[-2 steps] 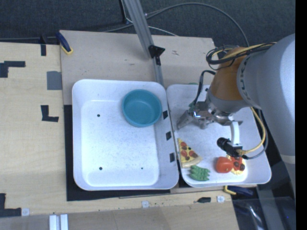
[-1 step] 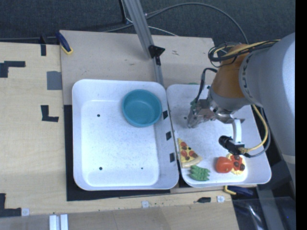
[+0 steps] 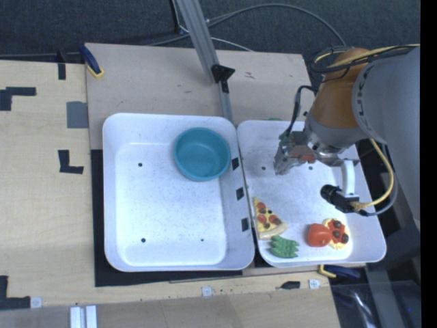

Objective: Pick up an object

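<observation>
1. The pale wooden desk (image 3: 41, 203) carries black tape marks along its left side and a beige board under the two bins.
2. The left shallow white plastic bin (image 3: 136, 217) holds one round blue plastic bowl (image 3: 201, 154), which sits upright in the far right corner of that bin, close to the wall shared with the neighbouring bin.
3. A slanted grey metal pole (image 3: 198, 33) comes down from the top of the view and ends at the far edge between the two bins.
4. The right shallow white plastic bin (image 3: 293, 197) holds the toys near its front edge: a flat toy pizza slice with red dots (image 3: 267, 219) lies just beside the left wall, and a small green leafy toy (image 3: 284, 247) lies just in front of it, almost touching.
5. Further right, a red and yellow rounded toy with dark spots (image 3: 327, 234) rests near the front right corner, apart from the green piece.
6. The pincer (image 3: 289, 161) of the grey arm with its orange band (image 3: 334, 101) hangs over the far half of the right bin, well apart from all three toys; nothing shows between its fingers, and I cannot tell whether they are spread or closed.
</observation>
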`<state>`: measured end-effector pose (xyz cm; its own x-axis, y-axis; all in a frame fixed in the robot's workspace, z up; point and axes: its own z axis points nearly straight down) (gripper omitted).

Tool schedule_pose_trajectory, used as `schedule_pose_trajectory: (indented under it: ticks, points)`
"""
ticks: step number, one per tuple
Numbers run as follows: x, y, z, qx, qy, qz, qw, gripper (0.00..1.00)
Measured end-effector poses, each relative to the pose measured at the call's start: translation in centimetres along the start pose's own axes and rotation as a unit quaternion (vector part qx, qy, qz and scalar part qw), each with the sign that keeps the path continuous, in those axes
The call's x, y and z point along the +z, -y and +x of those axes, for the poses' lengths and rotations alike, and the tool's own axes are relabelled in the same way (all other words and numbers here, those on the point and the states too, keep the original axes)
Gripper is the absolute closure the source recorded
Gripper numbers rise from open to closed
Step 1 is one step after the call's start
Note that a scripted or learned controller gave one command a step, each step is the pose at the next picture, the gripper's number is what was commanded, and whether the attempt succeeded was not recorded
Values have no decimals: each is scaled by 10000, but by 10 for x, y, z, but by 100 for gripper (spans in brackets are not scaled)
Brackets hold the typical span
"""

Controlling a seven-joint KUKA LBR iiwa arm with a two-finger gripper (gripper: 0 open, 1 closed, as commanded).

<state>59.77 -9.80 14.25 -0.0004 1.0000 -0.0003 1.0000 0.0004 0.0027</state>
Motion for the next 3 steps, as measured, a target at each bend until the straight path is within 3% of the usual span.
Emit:
schedule_pose_trajectory:
  ticks: [2, 3]
  points:
    - [-93, -1, -6, 1, 1, -4, 10000, 100]
    - [-81, -7, 46, -20, -6, 20, 10000, 100]
